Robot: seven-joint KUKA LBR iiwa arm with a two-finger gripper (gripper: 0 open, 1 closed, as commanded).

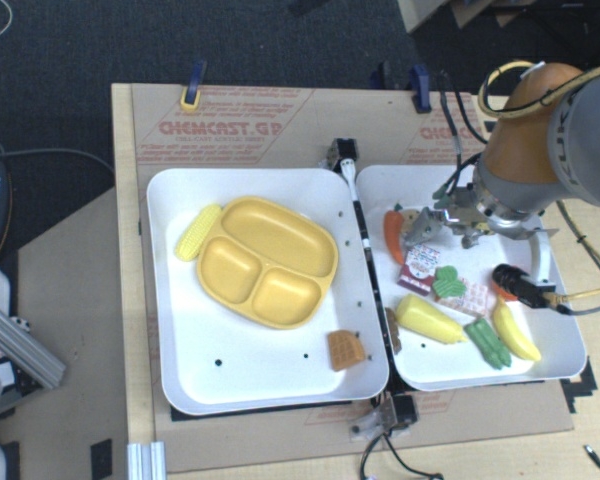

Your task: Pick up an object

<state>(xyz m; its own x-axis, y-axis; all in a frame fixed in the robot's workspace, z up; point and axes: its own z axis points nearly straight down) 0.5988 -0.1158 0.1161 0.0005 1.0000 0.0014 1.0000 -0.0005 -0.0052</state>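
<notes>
Now | pincer (427, 226): grip state unclear, over right bin (570, 353) | packet (422, 265): red-and-white, flat, beneath it

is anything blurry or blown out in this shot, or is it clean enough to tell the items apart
Camera view: mostly sharp and evenly lit; the yellow divided tray and corn cob read clearly in the left bin. The white bin floors are bright, without hiding anything. Shadows are soft. Around the gripper the right bin is cluttered and the gripper's detail is murky.
</notes>
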